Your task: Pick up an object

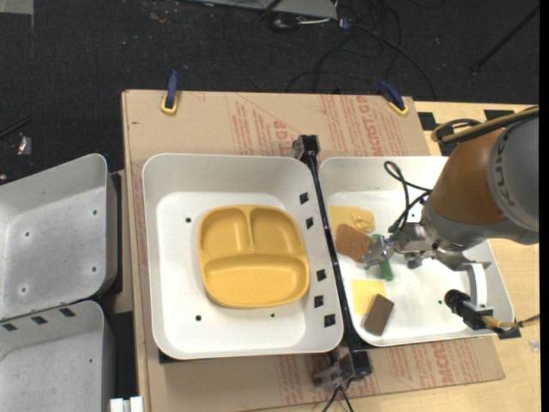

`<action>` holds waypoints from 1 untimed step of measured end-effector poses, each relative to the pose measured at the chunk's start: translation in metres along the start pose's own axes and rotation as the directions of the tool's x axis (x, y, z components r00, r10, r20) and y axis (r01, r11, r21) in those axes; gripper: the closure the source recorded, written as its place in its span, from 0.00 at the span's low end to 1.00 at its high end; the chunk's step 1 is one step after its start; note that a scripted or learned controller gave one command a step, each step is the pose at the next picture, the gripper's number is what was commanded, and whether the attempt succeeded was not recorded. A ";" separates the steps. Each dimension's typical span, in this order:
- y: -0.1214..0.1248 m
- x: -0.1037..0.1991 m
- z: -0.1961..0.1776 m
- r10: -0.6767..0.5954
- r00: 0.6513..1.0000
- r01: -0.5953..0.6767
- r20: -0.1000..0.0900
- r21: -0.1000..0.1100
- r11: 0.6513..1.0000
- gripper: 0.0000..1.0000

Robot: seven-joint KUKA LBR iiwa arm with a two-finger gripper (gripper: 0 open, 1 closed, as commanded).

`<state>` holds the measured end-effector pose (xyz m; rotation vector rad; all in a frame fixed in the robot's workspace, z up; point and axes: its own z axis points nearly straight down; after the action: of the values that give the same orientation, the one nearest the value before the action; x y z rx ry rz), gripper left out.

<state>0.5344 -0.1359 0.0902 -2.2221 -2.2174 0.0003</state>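
Where the gripper (378, 256) sits low in the right-hand shallow white bin (497, 312), its dark fingertips are just beside, possibly touching, a reddish-brown rectangular block (351, 241) that lies tilted near the bin's left wall. Whether the fingers are spread or closed cannot be told; the tips merge with the objects beneath them, and no object is visibly between them. A small green piece (386, 269) lies directly under the gripper end, touching or just beside it. Behind the brown block, a pale yellow flat piece (353, 217) rests on the bin floor. Toward the front, a light yellow square block (367, 294) lies flat, and a dark brown rectangular block (378, 313) sits just beside it, overlapping its lower corner.

Grey arm (489, 196) with orange band enters from the right and covers much of the right bin's far corner. A black cable (403, 187) loops above the wrist.

Left-hand shallow white bin (163, 230) holds a yellow plastic divided plate (254, 257), three compartments, roughly centred. A black divider strip (324, 247) runs between the two bins. Both bins rest on a brown cardboard sheet (223, 118), held at the back edge by two blue-and-yellow clamps (171, 94). Grey perforated metal panels (51, 230) lie at far left, well apart from the bins.
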 end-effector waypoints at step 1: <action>0.000 0.000 -0.012 0.001 1.000 -0.001 0.001 -0.002 1.000 1.00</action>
<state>0.5346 -0.1363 0.1020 -2.2245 -2.2180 0.0001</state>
